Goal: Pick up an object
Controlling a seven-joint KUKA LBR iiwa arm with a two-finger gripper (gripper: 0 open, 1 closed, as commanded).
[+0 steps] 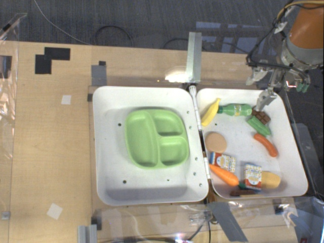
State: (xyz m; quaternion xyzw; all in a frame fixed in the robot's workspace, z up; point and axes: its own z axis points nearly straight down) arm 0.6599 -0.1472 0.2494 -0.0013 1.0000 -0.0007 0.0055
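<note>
1. Pincer [262, 104] hangs over the upper right part of the right bin [296, 151], reaching in from the right below the arm [304, 29] with its orange band.
2. Its tip sits just above a brown block [260, 117]; whether it touches the block cannot be told, and whether the pincer is spread or pressed together cannot be told either.
3. The brown block lies on the upper end of a green pepper [261, 126], near the bin's right wall.
4. A green bottle [235, 110] lies on its side just left of the pincer, along the bin's top edge.
5. A banana [210, 112] lies tilted beside the bottle, close to the wall between the two bins.
6. A red sausage [266, 145] lies slanted below the pepper.
7. A tan round piece [216, 142] rests near the bin's left wall, with a small carton [224, 161] just below it.
8. A carrot [223, 175] lies slanted under the carton, toward the bottom edge.
9. A second carton [253, 175] stands at the lower right, touching a yellow block [271, 180].
10. The left bin [109, 186] holds a green divided tray [155, 138] with three compartments, set near its middle.
11. Both bins sit side by side on the tabletop [45, 146], with a metal post [194, 57] rising behind the gap between them.
</note>
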